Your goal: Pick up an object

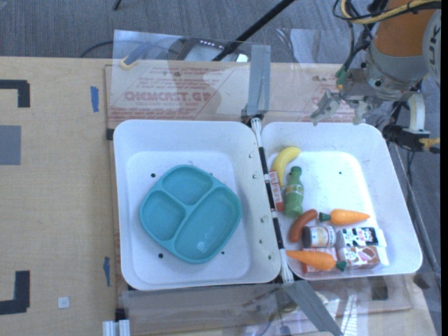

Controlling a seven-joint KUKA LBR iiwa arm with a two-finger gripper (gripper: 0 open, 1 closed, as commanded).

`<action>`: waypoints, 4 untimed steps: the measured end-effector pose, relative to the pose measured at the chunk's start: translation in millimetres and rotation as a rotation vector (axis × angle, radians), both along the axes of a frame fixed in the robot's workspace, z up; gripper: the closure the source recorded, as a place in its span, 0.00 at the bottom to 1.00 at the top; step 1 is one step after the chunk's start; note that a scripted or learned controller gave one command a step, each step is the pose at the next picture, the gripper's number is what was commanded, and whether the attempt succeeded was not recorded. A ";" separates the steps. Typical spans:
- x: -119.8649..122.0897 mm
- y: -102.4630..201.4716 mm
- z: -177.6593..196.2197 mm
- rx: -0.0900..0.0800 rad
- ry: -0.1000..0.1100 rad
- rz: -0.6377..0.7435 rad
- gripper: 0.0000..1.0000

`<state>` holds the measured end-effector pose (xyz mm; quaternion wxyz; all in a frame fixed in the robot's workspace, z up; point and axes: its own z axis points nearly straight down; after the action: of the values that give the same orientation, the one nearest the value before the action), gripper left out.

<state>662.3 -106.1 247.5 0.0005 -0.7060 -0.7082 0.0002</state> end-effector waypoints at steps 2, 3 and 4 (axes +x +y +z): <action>-81.8 4.6 -147.3 0.000 -0.002 -0.009 0.00; -113.8 -37.5 -161.0 0.000 -0.003 -0.114 0.00; -154.4 -44.8 -160.5 -0.002 -0.012 -0.104 0.00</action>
<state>508.0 -150.9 87.0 -0.0045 -0.7418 -0.6706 -0.0034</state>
